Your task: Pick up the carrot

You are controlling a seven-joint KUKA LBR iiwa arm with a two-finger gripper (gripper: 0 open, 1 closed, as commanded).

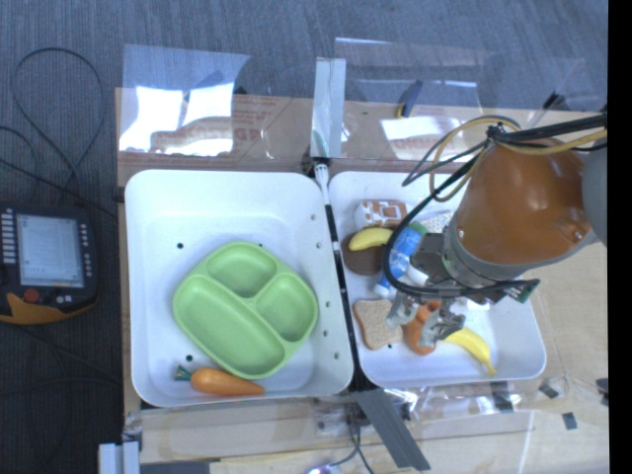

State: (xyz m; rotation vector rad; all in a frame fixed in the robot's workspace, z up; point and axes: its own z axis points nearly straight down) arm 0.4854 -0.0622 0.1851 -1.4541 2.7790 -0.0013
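Observation:
The carrot (227, 382), orange with a small green top, lies flat in the left bin (158, 215). It rests at the front wall, just below the green divided plate (247, 309). My gripper (425, 319) hangs low over the right bin (513, 358), far to the right of the carrot and across the wall between the bins. It sits directly above a small orange object (423, 336). The bulky orange wrist hides much of that bin behind it.
The right bin holds a toast slice (373, 324), a yellow banana (472, 348) at the front right, a second banana (370, 238), a blue and white bottle (403, 253) and a small packet (381, 210). A teach pendant (44, 265) lies left of the bench.

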